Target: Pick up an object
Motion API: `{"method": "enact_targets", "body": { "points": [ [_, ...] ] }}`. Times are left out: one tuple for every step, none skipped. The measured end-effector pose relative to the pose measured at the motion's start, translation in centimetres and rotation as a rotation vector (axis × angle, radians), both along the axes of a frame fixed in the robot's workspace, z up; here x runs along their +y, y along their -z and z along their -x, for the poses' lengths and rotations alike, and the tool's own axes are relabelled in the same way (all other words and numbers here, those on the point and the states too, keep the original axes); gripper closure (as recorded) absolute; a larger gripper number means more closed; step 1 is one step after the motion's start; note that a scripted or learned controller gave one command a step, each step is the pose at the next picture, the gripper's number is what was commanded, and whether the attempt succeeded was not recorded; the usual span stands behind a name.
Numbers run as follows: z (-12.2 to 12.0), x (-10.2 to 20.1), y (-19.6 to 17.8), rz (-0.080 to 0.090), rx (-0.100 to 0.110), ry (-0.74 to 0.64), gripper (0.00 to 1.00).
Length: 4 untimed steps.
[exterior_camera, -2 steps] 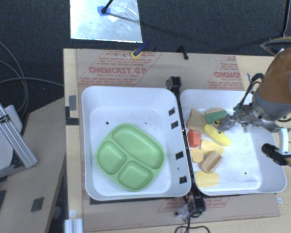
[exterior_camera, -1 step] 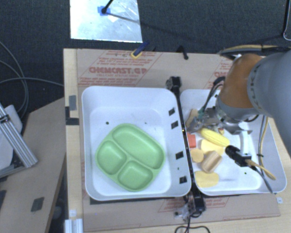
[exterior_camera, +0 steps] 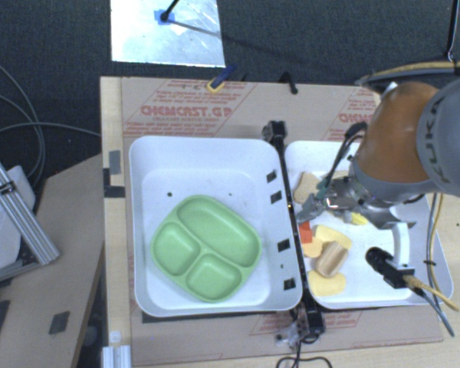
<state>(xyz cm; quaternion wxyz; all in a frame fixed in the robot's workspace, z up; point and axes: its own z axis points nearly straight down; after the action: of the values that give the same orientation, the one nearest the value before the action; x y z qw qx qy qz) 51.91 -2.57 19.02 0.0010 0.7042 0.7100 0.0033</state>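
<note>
Left bin (exterior_camera: 149,205): your divided tray (exterior_camera: 205,246) lies inside.
Right bin (exterior_camera: 368,297): your food pieces (exterior_camera: 327,259) lie near its left wall.

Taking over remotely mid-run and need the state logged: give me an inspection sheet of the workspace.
Surface: bench board bearing left bin and right bin, side by side.
Job's things: small toy food pieces in right bin, among them a tan cylinder, a yellow piece, a red piece.
Clutter: green divided tray in left bin.
Grippers: tool low over right bin's left part; grasp unclear.
Cables: black cables on floor at left.
Surroundings: dark carpet, shiny sheet beyond bench.
</note>
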Motion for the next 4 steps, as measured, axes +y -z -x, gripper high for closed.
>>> {"method": "enact_targets", "body": {
  "points": [
    [3.2,-6.3,8.6,0.003,0.012,0.013,0.0],
    [0.0,-5.9,10.3,0.003,-0.003,0.004,0.0],
    [3.1,-2.3,0.0,0.002,-0.003,0.001,0.0],
    [3.2,1.0,0.6,0.002,0.004,0.0,0.0]
  ]
}}
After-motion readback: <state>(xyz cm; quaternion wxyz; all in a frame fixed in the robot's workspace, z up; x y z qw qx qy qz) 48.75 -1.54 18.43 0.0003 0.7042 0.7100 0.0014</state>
